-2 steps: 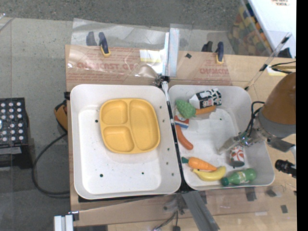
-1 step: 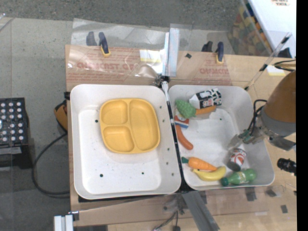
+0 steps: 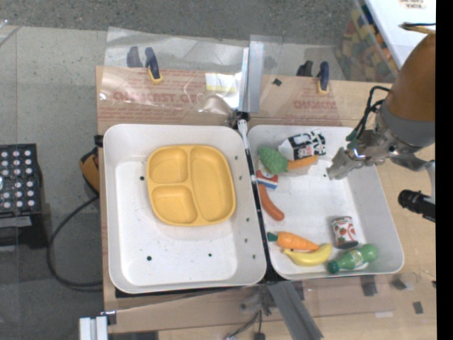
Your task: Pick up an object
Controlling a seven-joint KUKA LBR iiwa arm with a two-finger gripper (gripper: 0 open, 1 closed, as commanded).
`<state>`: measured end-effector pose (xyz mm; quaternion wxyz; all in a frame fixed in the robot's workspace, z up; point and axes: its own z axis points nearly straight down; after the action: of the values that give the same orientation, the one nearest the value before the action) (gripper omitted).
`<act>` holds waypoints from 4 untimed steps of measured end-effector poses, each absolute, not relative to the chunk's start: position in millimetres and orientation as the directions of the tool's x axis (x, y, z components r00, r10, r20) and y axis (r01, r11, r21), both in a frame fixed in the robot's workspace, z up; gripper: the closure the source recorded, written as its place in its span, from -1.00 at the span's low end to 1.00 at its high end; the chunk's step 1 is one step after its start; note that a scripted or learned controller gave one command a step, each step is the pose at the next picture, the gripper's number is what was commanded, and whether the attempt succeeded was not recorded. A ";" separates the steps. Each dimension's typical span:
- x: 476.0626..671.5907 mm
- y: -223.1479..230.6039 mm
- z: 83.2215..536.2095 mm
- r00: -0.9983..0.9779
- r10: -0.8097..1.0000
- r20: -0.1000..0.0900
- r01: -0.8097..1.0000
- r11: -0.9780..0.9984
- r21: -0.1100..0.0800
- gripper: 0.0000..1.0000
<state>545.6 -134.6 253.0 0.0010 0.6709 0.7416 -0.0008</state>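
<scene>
The gripper (image 3: 338, 167) is seen over the right bin (image 3: 386, 211), near its upper right part; whether it is released or clenched cannot be told, and nothing is seen grasped. A milk carton (image 3: 304, 146) lies just to its left. A can (image 3: 342, 231), banana (image 3: 308, 256) and green bottle (image 3: 352, 258) lie well below it.

Yellow tray (image 3: 191, 185), white bins (image 3: 127, 253)
</scene>
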 end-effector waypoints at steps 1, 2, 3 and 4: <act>545.4 -135.0 252.9 -0.099 0.995 -0.003 0.995 0.099 -0.001 -1.00; 677.5 -141.7 236.4 -0.100 0.995 -0.005 0.995 0.100 -0.001 -1.00; 678.0 -134.5 103.9 -0.187 0.982 -0.006 0.982 0.187 0.000 -1.00; 637.2 -152.4 102.4 -0.296 0.955 -0.009 0.955 0.296 0.015 -1.00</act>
<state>637.2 -152.4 102.4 0.0083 0.5934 0.8049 0.0034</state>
